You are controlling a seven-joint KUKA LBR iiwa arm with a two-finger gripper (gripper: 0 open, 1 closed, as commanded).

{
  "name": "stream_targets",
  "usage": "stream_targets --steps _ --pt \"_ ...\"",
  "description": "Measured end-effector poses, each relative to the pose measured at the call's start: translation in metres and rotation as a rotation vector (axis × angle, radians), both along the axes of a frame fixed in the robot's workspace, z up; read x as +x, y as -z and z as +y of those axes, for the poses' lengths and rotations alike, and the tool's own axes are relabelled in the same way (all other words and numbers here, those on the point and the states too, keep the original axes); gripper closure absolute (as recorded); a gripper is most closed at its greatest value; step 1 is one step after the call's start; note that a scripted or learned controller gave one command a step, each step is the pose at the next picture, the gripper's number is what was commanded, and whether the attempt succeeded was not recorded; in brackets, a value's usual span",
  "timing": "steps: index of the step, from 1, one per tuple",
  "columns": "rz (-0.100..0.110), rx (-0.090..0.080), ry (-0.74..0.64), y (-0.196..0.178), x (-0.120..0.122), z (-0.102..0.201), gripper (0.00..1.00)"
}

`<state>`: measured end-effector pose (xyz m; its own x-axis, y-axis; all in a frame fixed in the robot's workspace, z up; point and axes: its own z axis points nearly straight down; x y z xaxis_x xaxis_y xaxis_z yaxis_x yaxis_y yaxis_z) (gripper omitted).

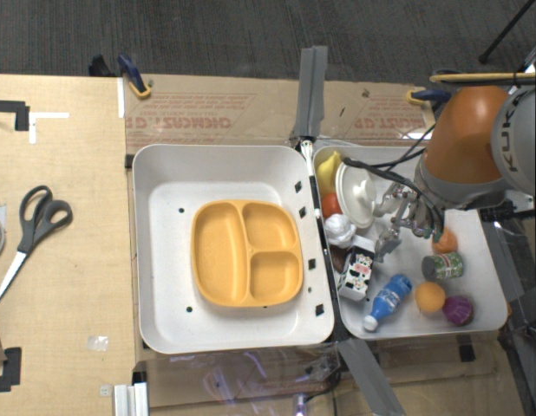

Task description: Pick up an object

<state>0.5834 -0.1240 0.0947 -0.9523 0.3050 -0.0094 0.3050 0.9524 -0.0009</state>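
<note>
The arm (476, 146) reaches in over the right-hand bin (485, 258), and its gripper (398, 224) hangs low among the clutter there, near the middle of that bin. Whether the jaws stand open or closed cannot be told; nothing is seen held between them. Candidate objects lie close by: a blue bottle (388, 300) just below the gripper, a green can (443, 265) beside it to the right, an orange ball (430, 297) and a purple ball (458, 310) further toward the near corner, a small black-and-white carton (358, 274) to the left. The left-hand bin (155, 232) holds a yellow divided tray (247, 252). Judgement: the step in hand is the approach, no object yet secured. The next move calls for settling on one object, centring the jaws over it clear of its neighbours, and closing before lifting.
</note>
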Motion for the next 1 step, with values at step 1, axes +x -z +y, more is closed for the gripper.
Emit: stream_targets --steps 1 --pt "0.003 0.002 0.133 -0.0368 -0.0002 -0.0687 0.0"
